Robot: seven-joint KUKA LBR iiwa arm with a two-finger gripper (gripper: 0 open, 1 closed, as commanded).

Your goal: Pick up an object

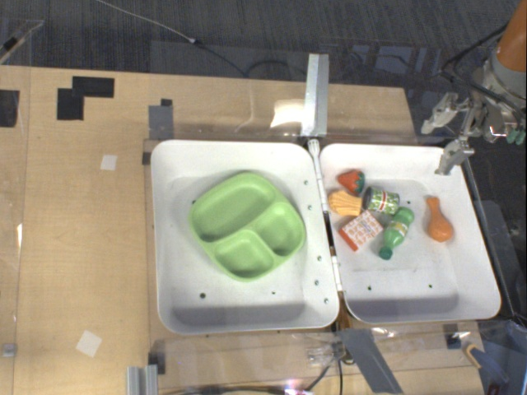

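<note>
My pincer (454, 142) hangs at the upper right, over the far right corner of the right bin (412, 303). How wide it stands I cannot tell from this angle; nothing shows between its tips, and it touches none of the objects.

The things to pick lie in a loose cluster in the right bin. An orange drumstick-shaped toy (437, 220) lies alone near the right wall, closest to my pincer, its thin end pointing away toward the far wall and its fat end toward the near side, long axis nearly straight along the bin's depth. A green bottle (394, 233) lies on its side, slanted, cap end toward the near left. Just beside it, a small green can (382, 199) lies tipped over, and a red-and-white packet (361, 231) lies flat. A yellow-orange wedge (345, 203) and a red strawberry-like toy (352, 180) sit near the left wall.

The left bin (177, 303) holds a green divided plate (247, 225), turned at a slant.
</note>
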